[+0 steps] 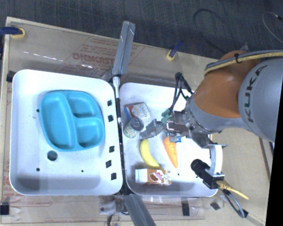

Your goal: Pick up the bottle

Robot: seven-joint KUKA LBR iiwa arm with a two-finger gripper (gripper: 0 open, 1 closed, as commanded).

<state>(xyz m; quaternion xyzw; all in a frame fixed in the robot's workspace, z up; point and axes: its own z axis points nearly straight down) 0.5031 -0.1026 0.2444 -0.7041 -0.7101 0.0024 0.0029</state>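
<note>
End effector (156, 128) state unclear, beside small round-capped bottle (132, 128); curved banana (149, 154) nearby.

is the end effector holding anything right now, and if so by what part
Cannot be told. The end effector sits low in the right bin beside the bottle, but nothing visibly sits in its grasp.

The bench (63, 44) carries two white bins side by side: the left bin (21, 136) toward nine o'clock, the right bin (149, 93) toward three o'clock, their inner edges touching near the centre.
</note>
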